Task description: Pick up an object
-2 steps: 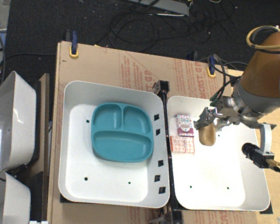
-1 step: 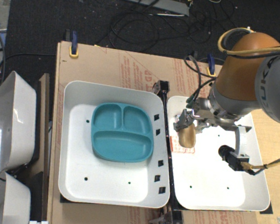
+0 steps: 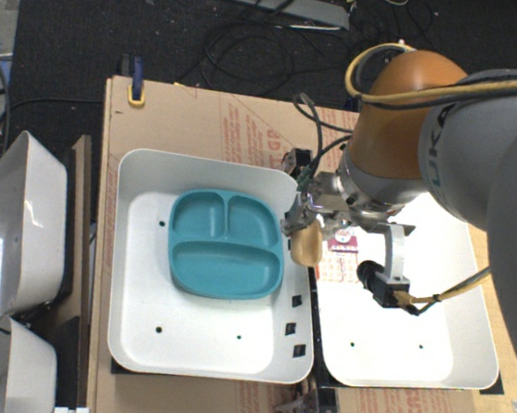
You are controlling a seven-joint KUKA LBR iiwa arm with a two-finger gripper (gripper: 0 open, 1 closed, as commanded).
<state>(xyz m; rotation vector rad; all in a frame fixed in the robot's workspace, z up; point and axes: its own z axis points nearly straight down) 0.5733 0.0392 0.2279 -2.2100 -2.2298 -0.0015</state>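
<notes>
Starting out to the left of the jaws, the left bin (image 3: 139, 261) carries a teal divided plate (image 3: 227, 244), lying flat with its compartments up and well inside the walls. Moving right toward the jaws, at the seam where the two bins meet, there is a small tan object (image 3: 307, 246) — rounded, pale brown, hanging or sitting right at the gripper's (image 3: 317, 225) lower left. It looks to be touching the tooling there, but whether it is actually pinched is not something this angle settles; the jaws themselves are lost among brackets and cables, so how they stand I cannot tell. Just right of the jaws, a pink-and-white card or packet (image 3: 341, 247) lies on the floor of the right bin (image 3: 427, 353), partly under the wrist. Below and right of it hangs a black fitting on its cable (image 3: 381, 286). To do this step well, I judge the arm should rise straight and slow, keeping the tan piece clear of the bin walls at that seam, since a sideways drag could knock it loose. Hard to read: the arm's orange dome and grey bulk cover the upper right bin, and the tan object's true shape stays unclear.
</notes>
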